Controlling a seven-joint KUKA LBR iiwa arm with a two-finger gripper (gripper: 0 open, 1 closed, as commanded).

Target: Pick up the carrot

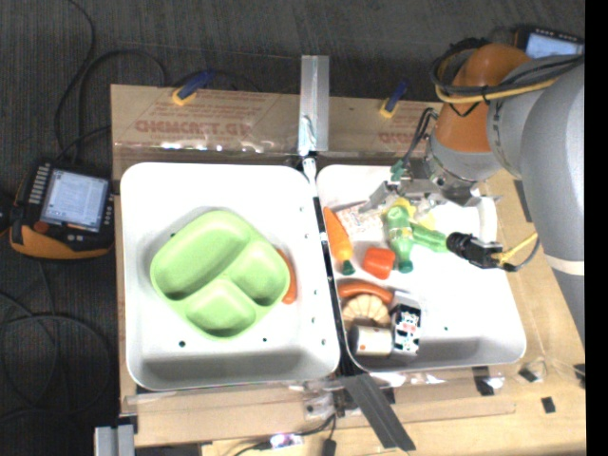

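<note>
Carrot [336, 237]: orange, long, lying in right bin [494, 321] at its left wall, just right of the divider, centre of the frame; pointed along the wall, upper end near a crumpled clear wrapper [359, 218].
Neighbours: small red-orange block [379, 262] just beside its lower right; green bottle-like toy [410, 236] further right; brown bun shape [365, 304] below.
Gripper [410, 190]: upper right of the frame, low over the top part of the right bin, near the green toy; impossible to tell how wide it stands, nothing seen held.
Left bin [152, 350]: green tray [220, 270] in the middle, something orange at its right edge.
Handling, judged: probably light plastic toy, stiff, smooth and a bit slippery, round so may roll.
Where to hold, judged: across the middle, thick part; wall very close on the left side, so little room for one side of the grip.
</note>
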